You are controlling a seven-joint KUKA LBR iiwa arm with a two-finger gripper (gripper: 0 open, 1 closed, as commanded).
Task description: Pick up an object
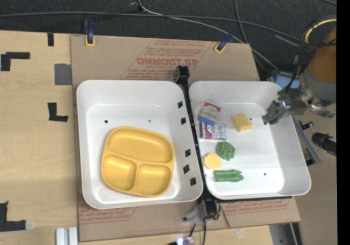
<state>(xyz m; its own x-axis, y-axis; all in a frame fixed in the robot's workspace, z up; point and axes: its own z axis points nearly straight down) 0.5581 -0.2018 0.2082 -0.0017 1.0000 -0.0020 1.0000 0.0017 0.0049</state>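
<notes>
The right bin (284, 184) holds several small items. A yellow block (242, 122) lies near the middle, a small printed carton (209, 114) and a packet (213, 130) sit at the left side, a green broccoli piece (225, 150) is below them, a round yellow piece (212, 160) beside it, and a green pea pod (227, 175) lies near the front. My gripper (272, 115) hangs over the bin's right edge, to the right of the yellow block, with nothing visibly between its fingers.
The left bin (87, 129) holds a yellow divided tray (138, 161). Both bins rest on a cardboard sheet (164, 60) fixed with clamps. Black cables run across the dark back area. The arm's orange band (322, 63) is at the right.
</notes>
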